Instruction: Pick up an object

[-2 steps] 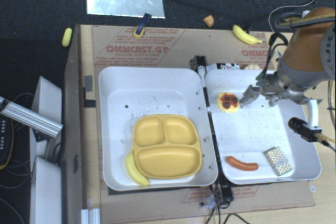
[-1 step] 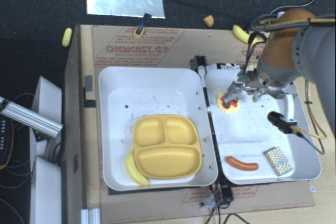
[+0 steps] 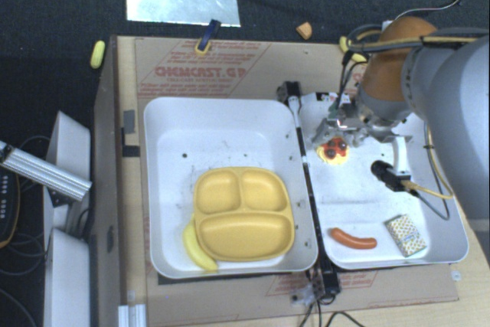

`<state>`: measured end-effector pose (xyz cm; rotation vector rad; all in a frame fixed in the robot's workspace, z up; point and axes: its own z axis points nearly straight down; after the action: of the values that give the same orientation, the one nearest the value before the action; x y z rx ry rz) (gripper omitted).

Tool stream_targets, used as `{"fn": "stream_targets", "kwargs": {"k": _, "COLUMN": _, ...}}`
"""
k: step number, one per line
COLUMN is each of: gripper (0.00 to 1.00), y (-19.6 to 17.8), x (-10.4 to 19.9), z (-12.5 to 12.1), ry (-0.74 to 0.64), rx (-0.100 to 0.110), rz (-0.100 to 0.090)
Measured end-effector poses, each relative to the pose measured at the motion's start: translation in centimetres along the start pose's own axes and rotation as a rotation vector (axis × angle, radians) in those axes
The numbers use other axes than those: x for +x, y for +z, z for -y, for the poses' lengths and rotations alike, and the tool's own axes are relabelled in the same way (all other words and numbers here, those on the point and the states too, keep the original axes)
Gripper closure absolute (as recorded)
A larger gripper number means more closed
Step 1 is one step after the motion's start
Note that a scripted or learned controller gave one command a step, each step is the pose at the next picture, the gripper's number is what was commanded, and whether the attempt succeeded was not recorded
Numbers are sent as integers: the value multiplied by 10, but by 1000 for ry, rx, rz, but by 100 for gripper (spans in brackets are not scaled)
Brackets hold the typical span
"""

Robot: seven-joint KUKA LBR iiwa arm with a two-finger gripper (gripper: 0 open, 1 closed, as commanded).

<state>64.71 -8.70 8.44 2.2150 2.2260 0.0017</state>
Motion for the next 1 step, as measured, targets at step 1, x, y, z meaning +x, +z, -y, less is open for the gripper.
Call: {"fn": "stream_targets", "kwargs": {"k": 1, "gripper": 100, "y": -14, "x": -1, "z": -3, "ry": -1, "rx": -8, "rz": 2}}
